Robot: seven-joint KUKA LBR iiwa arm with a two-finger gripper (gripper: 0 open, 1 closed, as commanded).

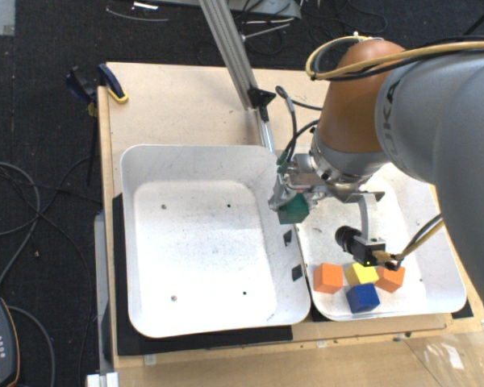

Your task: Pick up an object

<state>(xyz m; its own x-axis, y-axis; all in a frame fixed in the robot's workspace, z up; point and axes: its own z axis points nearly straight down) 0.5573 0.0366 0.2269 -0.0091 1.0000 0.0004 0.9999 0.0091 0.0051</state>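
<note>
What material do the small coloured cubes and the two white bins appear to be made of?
Coloured cubes: probably foam or painted wood; matte, flat colours without glare, and the edges look soft. I cannot tell which.
White bins: likely moulded plastic; smooth, slightly glossy, with rounded corners and a raised rim, and the surface looks speckled and worn.

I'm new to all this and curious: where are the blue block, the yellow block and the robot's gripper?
blue block (363, 298): camera view, its top face.
yellow block (360, 274): camera view, its top face.
gripper (291, 202): camera view, midway between its fingertips, where a green block (294, 210) sits.
</note>
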